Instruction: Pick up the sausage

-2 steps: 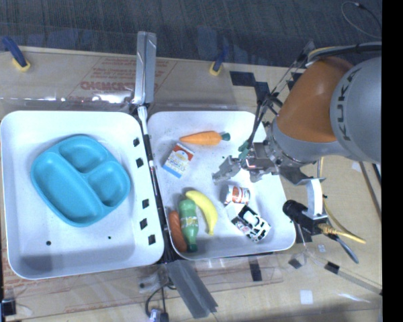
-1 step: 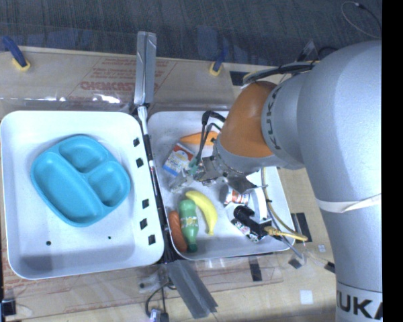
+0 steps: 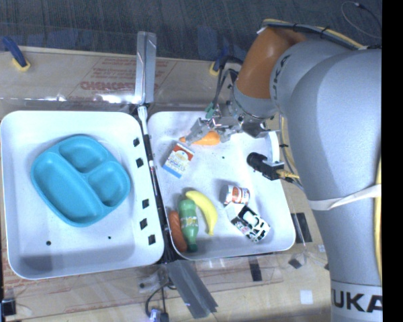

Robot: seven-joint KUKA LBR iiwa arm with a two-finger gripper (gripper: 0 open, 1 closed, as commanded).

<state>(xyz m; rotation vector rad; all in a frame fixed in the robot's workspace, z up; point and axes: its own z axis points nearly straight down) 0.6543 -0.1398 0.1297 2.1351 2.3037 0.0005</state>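
The sausage (image 3: 175, 229) is a short reddish-brown piece in the right bin (image 3: 277, 210), lying against the bin's left wall near the front corner. A green bottle (image 3: 189, 223) lies pressed against its right side. My gripper (image 3: 209, 125) hangs over the far part of the same bin, well away from the sausage. Just under it lies a small orange piece (image 3: 207, 139), touching or nearly touching the gripper's tip. The grey arm with its orange band reaches in from the right and covers the bin's far right corner.
A yellow banana (image 3: 205, 208) lies right of the green bottle. A small can (image 3: 237, 194) and a black-and-white pack (image 3: 250, 224) sit at the front right. A small carton (image 3: 178, 159) lies near the divider. The left bin (image 3: 13, 200) holds a blue divided plate (image 3: 80, 178).
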